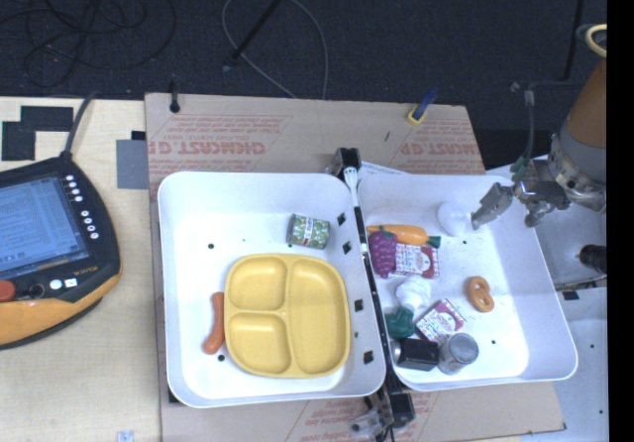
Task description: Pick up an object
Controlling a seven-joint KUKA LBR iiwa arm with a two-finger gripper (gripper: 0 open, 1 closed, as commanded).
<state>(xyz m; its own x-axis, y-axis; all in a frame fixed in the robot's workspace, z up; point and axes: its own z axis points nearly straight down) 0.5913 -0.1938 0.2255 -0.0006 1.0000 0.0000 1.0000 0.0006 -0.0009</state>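
My gripper (515,204) hangs over the back right part of the right bin (540,331). Its fingers are spread open and hold nothing. Just left of the left finger (490,205) lies a small white round object (453,219). Along the bin's left side lie an orange carrot (401,232), purple grapes (381,250) and a pink packet (414,258). A brown pretzel (479,293) sits mid-bin. Near the front are a second pink packet (442,316), a black block (418,354) and a silver can (458,351).
The left bin (183,232) holds a yellow divided plate (287,316), a green can (309,230) and an orange sausage (214,321). A control pendant (45,242) lies at the far left. Cardboard (297,133) lies under both bins, with cables behind.
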